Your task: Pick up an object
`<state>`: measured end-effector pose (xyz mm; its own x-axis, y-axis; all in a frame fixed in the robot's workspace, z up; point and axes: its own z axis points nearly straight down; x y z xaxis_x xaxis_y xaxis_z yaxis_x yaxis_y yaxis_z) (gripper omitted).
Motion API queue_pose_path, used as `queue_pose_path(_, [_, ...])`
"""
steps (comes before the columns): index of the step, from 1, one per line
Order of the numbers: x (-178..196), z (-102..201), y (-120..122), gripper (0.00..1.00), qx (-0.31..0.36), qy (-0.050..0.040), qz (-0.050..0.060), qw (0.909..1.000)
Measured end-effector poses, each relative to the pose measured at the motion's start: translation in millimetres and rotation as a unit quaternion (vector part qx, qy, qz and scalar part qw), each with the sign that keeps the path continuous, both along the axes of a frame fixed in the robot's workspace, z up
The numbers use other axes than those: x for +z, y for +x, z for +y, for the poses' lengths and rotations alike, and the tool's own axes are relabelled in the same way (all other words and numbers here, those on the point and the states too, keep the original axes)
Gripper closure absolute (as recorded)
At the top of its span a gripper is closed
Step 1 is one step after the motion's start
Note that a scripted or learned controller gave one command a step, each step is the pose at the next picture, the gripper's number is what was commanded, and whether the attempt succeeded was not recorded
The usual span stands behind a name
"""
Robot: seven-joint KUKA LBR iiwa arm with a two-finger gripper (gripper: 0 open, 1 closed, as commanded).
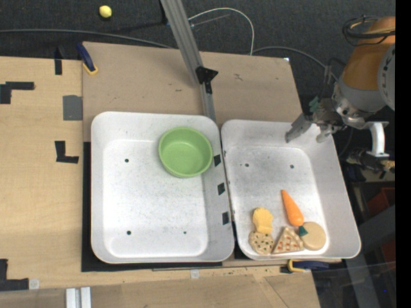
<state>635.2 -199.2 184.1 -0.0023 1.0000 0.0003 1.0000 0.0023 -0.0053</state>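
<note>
Here my pincer (308, 132) hangs over the right bin's (334, 172) far rim, fingers spread, gripping nothing; brown board (141, 76) lies beneath both bins.

Even, soft overhead light, faint shadows, mild graininess, white bins (154, 124) slightly glaring.

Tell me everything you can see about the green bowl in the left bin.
The green bowl is a small, round, light green bowl that looks like smooth plastic, with a thick rim and a plain interior holding nothing. It stands upright, mouth up, on the floor of the left bin, in that bin's upper right part, close to the wall shared with the right bin. Nothing else touches it; the gripper is off at the right bin's upper right edge.
</note>
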Motion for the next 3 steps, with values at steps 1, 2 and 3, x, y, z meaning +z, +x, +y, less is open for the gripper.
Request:
queue_pose_path(1, [-52.7, -9.2, -3.5, 0.00, -0.001, -0.0002, 0.000, 1.0000])
queue_pose_path(2, [-97.6, -8.2, -3.8, 0.00, 0.000, -0.0010, -0.002, 1.0000])
queue_pose_path(3, [-85.5, -7.7, -3.2, 1.00, 0.001, -0.0009, -0.002, 1.0000])
